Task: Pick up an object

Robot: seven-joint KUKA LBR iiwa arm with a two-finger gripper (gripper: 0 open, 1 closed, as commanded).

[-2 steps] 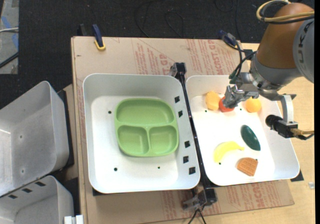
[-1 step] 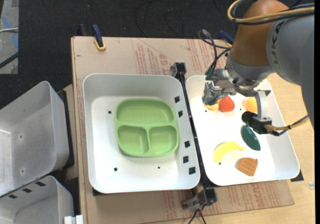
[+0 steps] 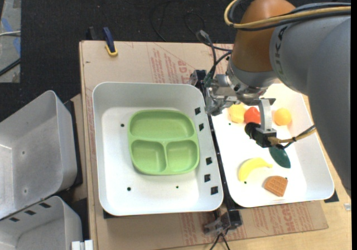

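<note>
Claw (image 3: pixel 216 97) over upper-left corner of right bin (image 3: pixel 305 183), grip state unreadable; yellow fruit (image 3: pixel 237 113) just lower-right of it, red fruit (image 3: pixel 252 114) touching beyond.

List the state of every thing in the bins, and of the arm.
green tray, flat, open side up, left bin
banana, on its side, right bin
brown biscuit, flat, near the right bin's front edge
dark green piece, loose beside the banana
yellow piece, loose beside the red piece
red piece, partly hidden by the arm
orange piece, loose
arm, over the right bin
</note>
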